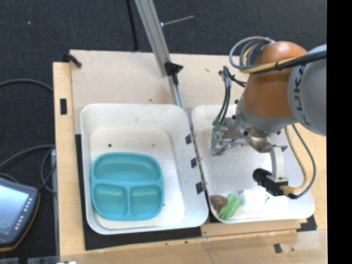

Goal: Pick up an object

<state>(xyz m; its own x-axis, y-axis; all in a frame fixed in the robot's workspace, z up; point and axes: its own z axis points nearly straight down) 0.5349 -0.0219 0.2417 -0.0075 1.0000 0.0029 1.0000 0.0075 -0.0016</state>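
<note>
A: We start at the fingers (218, 143), which hang low over the right bin (250, 164), close to its left wall. Whether they are spread or pressed together we cannot tell; nothing shows between them.

B: Nearest to them, toward the bin's front corner on the divider side, lie 2 candidates: a green object (232, 206) and, touching it on its left, a small brown object (219, 201). We judge the green one's long axis runs diagonally, so the wrist would need to turn across it.

A: Just beyond that sits a white object (254, 197), hard to read against the bin.

B: Farthest from the fingers, across the divider, a teal divided tray (127, 185) rests in the left bin (137, 120).
</note>
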